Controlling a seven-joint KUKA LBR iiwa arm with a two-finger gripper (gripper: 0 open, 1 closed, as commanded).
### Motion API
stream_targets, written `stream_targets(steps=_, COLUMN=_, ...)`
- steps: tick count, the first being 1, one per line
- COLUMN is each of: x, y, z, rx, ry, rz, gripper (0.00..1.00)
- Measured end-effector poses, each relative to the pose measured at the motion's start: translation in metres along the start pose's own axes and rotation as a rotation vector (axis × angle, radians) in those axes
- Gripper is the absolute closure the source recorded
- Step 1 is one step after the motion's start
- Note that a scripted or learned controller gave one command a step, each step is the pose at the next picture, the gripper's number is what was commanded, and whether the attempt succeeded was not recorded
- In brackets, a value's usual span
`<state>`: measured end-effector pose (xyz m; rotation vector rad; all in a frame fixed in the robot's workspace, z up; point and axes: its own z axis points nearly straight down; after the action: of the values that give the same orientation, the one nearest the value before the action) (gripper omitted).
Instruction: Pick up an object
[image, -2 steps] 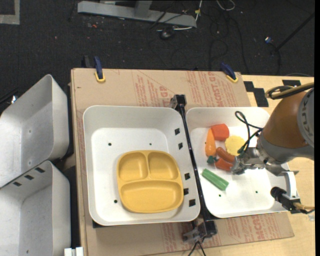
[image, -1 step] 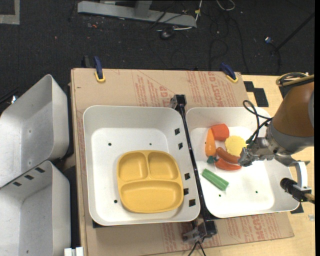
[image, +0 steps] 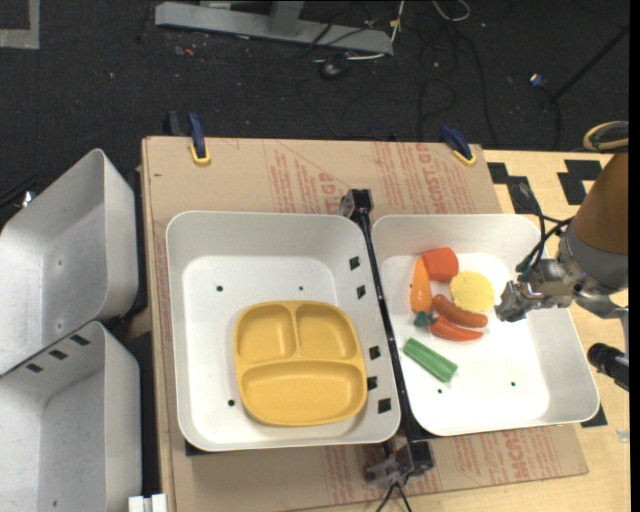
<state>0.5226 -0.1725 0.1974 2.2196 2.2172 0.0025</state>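
On the bench, the left white bin (image: 190, 300) holds a yellow divided tray (image: 299, 362); the right bin (image: 560, 400) holds a clustered carrot (image: 421, 287), red block (image: 440, 264), yellow ball (image: 473, 291), sausage (image: 460, 314) and, apart, a green stick (image: 430, 359). Just right of the ball hangs the tool (image: 512, 303), holding nothing; its opening cannot be made out. This looks like the approach step: next it must shift left over one piece and descend.

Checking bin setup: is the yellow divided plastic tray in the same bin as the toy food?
No: the yellow divided plastic tray lies in the left white bin, the toy food in the right white bin.
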Motion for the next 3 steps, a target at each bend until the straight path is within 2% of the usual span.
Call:
stream_targets(steps=1, x=0.000, y=0.002, z=-0.046, rx=-0.001, ry=0.000, rz=-0.004, gripper=1.00)
stream_targets(steps=2, x=0.049, y=0.001, z=-0.036, rx=0.005, ry=0.003, rz=-0.008, gripper=1.00)
stream_targets(steps=3, x=0.098, y=-0.013, z=-0.044, rx=0.005, ry=0.004, rz=-0.009, gripper=1.00)
